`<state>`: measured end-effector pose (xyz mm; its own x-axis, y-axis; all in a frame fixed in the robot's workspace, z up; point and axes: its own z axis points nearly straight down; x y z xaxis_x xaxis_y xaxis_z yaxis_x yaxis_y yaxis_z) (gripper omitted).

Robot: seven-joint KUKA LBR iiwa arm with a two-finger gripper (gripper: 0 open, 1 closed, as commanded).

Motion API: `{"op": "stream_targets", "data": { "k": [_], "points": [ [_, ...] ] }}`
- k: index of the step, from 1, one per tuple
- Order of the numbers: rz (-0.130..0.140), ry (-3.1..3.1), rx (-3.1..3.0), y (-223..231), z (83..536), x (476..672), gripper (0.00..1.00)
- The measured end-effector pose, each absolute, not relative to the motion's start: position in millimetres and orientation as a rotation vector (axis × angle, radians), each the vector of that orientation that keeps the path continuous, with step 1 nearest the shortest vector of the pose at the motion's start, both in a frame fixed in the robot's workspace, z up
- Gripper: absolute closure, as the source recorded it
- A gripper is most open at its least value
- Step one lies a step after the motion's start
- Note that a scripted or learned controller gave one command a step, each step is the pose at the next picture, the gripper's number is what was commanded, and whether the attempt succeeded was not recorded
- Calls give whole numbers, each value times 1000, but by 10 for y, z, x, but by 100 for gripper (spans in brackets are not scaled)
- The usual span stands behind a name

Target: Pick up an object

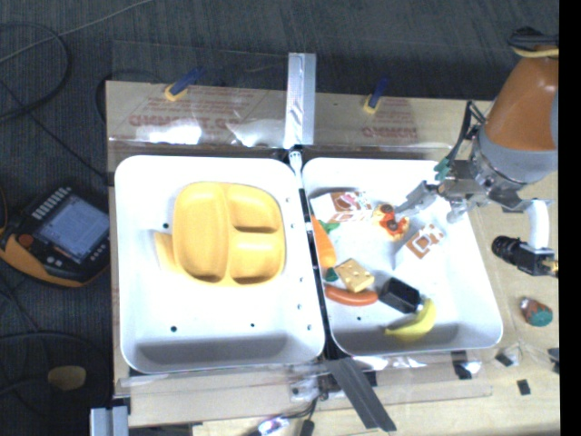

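Near the right bin's front, banana [410,322] lies crosswise.

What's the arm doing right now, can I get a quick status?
Gripper low over the right bin, nothing seen held. Toy banana, black block, carrot lie loose. Yellow divided tray in the left bin.
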<state>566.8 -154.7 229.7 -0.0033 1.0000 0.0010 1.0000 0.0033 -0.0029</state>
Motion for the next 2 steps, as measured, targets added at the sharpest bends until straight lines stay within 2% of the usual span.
{"op": "stream_targets", "data": {
  "k": [1,2],
  "points": [
    [2,-2223,-2216,-1547,2297,5668,0],
    [2,-2458,-1954,-1462,1473,6038,0]
  ]
}}
